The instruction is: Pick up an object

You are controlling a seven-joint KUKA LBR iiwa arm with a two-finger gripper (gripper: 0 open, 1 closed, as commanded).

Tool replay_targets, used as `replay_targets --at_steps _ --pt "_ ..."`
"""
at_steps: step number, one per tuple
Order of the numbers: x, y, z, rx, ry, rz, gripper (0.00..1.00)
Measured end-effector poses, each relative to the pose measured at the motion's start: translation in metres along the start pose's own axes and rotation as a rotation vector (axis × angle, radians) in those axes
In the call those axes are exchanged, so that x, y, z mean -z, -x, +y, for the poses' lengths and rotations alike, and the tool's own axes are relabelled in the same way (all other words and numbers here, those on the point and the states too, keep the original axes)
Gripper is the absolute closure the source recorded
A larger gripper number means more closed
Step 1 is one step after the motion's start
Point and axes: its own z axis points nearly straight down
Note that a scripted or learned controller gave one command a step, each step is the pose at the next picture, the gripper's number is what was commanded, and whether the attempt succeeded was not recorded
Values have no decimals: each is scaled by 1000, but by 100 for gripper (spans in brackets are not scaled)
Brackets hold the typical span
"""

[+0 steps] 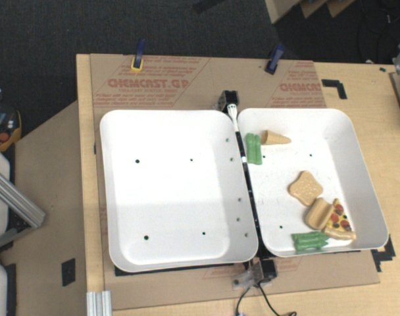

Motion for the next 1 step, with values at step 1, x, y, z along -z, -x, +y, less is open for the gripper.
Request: replay_targets --at_steps 1 --pt "-11 -48 -21 2 -10 4 100"
